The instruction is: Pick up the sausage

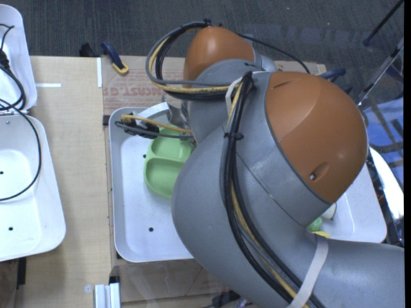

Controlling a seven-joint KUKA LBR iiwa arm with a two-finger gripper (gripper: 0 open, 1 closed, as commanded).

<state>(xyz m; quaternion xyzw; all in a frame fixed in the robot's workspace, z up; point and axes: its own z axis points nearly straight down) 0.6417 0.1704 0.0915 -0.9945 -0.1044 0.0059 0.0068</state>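
camera view: fixed overhead, slanted, looking down on both bins.
arm: grey with orange caps; comes in from the right and lies across the right bin, covering its middle and its right side.
right bin: white and shallow; left wall and near left corner are in plain sight.
gripper: low at the far left corner of the right bin, just over the far end of the green dish; mostly tucked under the wrist.
jaw state: cannot tell whether apart or together; the wrist hides them.
sausage: place cannot be told; the arm covers the middle and right of the right bin.
green dish: pale green with two compartments; sits in the far left part of the right bin, its right side under the arm.
green scrap: small bit of green at the arm's edge, toward the right side of the right bin; too little of it to identify.
left bin: white, just beside the right bin.
black cable: loops across the left bin.
clamp: blue and yellow; on the bench's far edge, beyond the far left corner of the right bin.
cardboard: red print on it; lies along the right bin's far edge.
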